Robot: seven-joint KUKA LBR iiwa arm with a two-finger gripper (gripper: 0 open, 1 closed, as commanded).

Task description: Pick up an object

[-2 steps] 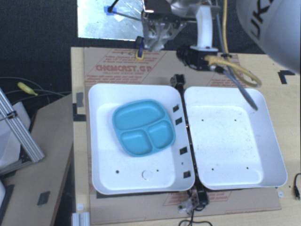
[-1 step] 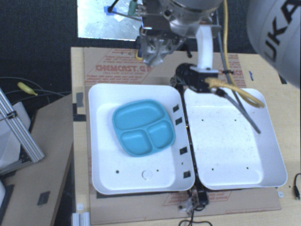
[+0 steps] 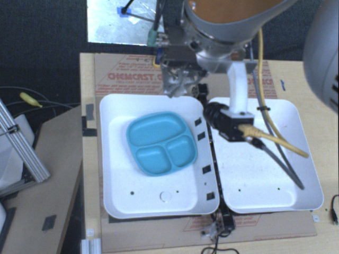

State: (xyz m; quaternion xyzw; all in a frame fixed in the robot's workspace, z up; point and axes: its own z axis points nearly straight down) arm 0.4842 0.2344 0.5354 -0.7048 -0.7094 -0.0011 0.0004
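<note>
A light blue plate (image 3: 161,144) with three compartments lies flat in the left white bin (image 3: 119,194), a little left of the bin's middle. My gripper (image 3: 179,87) hangs above the far edge of the left bin, beyond the plate's far right corner and apart from it. I see nothing between its fingers.
The right white bin (image 3: 265,184) lies beside the left one, with a row of black clips (image 3: 205,152) along the seam between them. Both bins rest on a cardboard sheet (image 3: 124,73) on the bench. A pale metal frame (image 3: 21,152) stands off the bench at the left.
</note>
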